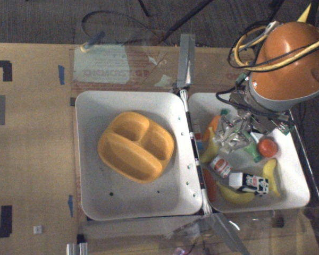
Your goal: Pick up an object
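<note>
Orange and bulky, the arm's wrist band (287,62) sits highest and hides part of the right bin (300,193). That is the first hazard: cables looped round the band hang close above the work.

Below it the gripper (235,133) is down among the clutter in the right bin's far-left part. Its metal parts blur into the objects beneath, so I cannot tell how wide it stands or whether anything is in its grasp. Nothing is plainly seen gripped.

Candidates for picking crowd together just beside it. A red tomato (267,147) and a small green piece (252,152) lie to its right. A red-and-white can (220,167) lies just nearer the front, and a yellow fruit (208,150) rests against the bin's left wall. Farther forward are a black-and-white carton (252,183) and a banana (236,195), touching each other.

With things packed this tightly, a closing move could well catch two at once, or pinch an edge and squeeze the piece out sideways. The tomato and can look round and would probably roll if nudged. The fruit by the wall leaves little room on that side, so a strike on the rim looks possible.

In the left bin (90,195) an orange divided plate (136,146) lies well apart, low and broad, probably awkward to grip.
</note>
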Motion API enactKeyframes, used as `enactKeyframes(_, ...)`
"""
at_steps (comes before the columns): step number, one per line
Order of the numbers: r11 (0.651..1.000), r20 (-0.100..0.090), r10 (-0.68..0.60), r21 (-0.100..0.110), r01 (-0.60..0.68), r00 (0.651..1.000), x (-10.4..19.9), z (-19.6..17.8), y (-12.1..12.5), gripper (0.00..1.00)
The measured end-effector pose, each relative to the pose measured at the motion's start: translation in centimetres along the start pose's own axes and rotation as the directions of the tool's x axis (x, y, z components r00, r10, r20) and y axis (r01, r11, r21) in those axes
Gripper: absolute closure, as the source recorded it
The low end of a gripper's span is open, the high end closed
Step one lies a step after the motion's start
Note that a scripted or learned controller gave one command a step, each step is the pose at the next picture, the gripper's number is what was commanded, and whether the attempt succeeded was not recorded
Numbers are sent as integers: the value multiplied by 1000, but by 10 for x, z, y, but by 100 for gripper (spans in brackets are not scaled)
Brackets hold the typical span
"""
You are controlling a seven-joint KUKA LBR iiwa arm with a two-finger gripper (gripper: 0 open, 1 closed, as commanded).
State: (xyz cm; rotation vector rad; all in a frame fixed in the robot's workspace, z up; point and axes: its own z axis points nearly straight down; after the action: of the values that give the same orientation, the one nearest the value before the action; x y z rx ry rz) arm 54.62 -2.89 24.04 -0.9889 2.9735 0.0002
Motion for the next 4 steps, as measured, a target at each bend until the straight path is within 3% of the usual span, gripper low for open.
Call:
enactKeyframes(1,951,-4,-310,-4,310,951,31,2,-4,100)
enactKeyframes(2,899,-4,-437,-6,437,899,60,16,30,100)
enactKeyframes(3,725,-2,-688,-8,688,725,36,29,63,100)
enactKeyframes(4,342,3,-940,-4,940,342,28,-5,72,100)
